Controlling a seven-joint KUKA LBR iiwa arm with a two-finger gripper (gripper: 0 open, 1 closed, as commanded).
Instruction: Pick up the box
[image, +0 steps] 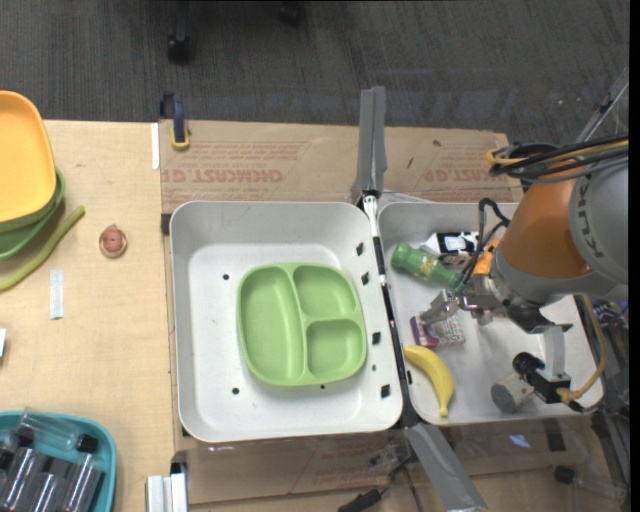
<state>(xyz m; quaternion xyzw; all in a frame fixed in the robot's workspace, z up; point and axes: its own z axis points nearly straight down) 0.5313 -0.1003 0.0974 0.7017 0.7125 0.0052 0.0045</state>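
My arm (585, 235) is grey, with a broad, rounded orange band (540, 240) above the wrist. I see black and yellow cables (530, 155) looping along its top, and silver metal parts below the band.

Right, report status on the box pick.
Pincer low in right-hand white bin, over crinkled purple-silver packet. Small black-and-white box at back wall, apart from pincer. Green plastic bottle and yellow banana nearby.

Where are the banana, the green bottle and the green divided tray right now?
banana (433, 371): camera view, middle of its curve.
green bottle (414, 262): camera view, on its body.
green divided tray (268, 318): camera view, floor of its large compartment.
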